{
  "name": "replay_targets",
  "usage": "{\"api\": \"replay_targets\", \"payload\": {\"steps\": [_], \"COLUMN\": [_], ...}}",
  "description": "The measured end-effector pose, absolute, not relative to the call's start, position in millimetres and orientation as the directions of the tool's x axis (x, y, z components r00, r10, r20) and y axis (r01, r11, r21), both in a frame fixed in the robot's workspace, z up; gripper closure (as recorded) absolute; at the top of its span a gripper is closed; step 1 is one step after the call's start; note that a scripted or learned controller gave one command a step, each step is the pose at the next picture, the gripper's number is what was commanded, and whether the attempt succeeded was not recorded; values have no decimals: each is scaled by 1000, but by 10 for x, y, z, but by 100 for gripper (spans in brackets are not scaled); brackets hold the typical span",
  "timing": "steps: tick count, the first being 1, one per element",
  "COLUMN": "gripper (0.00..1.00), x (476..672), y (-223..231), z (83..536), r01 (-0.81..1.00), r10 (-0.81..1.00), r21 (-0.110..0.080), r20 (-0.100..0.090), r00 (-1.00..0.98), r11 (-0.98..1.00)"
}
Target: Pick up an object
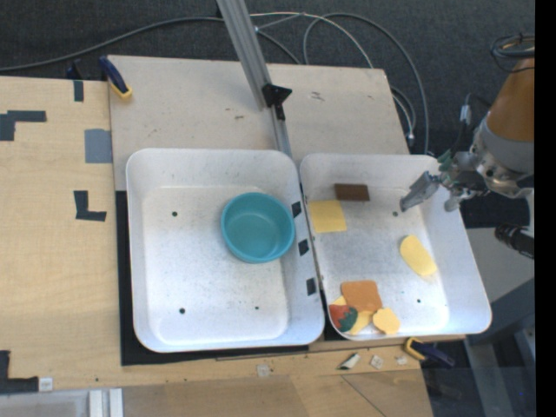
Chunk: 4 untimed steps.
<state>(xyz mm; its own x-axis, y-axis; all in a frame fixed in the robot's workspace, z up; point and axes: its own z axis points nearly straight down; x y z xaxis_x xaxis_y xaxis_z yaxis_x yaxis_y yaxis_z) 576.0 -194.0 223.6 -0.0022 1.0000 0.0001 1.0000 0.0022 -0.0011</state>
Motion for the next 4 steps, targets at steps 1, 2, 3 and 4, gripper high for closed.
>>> {"api": "replay_targets", "payload": {"steps": [1, 2, 3, 4], "gripper": [0, 0, 0, 0], "x": [5760, 5743, 5704, 5736], "y": [-1940, -1969, -1902, -1902], "z": [2236, 1796, 1162, 922], "r01": [1000, 1000, 1000, 1000], "r10": [1000, 1000, 1000, 1000], "r21": [-1, -5, -8, 9], "r20": [0, 0, 2, -4], "r00": [-2, -1, -2, -3], "r11": [2, 1, 2, 3]}}
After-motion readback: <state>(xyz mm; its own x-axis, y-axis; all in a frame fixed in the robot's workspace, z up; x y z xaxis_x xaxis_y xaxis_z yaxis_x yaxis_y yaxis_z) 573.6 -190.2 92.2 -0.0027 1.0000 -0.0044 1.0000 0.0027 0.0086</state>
